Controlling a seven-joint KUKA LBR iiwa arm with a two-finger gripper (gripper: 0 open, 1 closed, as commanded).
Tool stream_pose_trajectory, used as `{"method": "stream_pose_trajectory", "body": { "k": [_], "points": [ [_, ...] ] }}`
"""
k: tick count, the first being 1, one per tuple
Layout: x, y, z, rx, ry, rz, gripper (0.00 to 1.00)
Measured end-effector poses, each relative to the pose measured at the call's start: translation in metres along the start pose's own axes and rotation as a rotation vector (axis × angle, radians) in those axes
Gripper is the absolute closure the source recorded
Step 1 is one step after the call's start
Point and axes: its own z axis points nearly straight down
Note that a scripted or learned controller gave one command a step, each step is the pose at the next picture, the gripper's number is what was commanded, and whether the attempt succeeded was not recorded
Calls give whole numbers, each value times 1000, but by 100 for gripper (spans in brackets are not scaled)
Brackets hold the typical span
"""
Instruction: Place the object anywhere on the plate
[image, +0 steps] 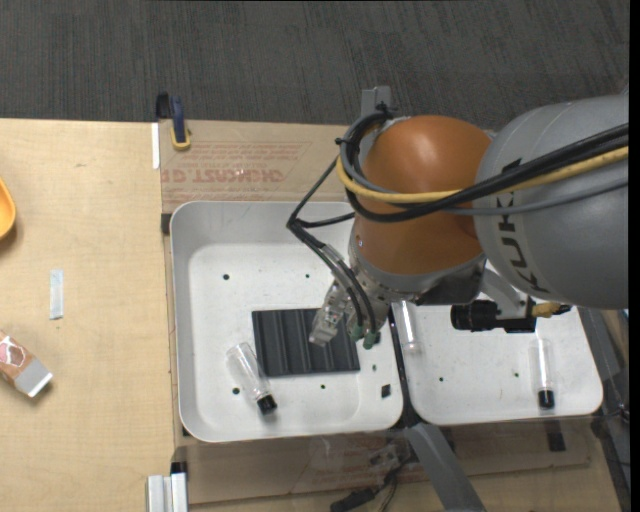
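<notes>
Pale bench top (90, 200) runs under everything, with a few loose scraps at the view's far left that have no part in this. Next comes the left bin (182, 300), and the thing I take for my object, a clear tube with a black cap (251, 377), lies flat on its floor. Its long axis slants from upper left down to lower right, cap toward the near rim, and it rests just off the lower left corner of the black ribbed plate (295, 345), close to it but, as far as I can tell, not on it. My gripper (333, 322) hangs over the plate's upper right corner, so the tube lies diagonally across the plate from me, toward the view's left and nearer edge. Whether my gripper is apart or closed I cannot tell, nor whether anything sits in it. Further right, the right bin (590, 395) holds another capped tube (543, 372), well apart from the plate.
</notes>
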Motion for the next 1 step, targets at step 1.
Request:
{"method": "stream_pose_trajectory", "body": {
  "k": [1],
  "points": [
    [8,17,4,-1,0,-426,100]
  ]
}}
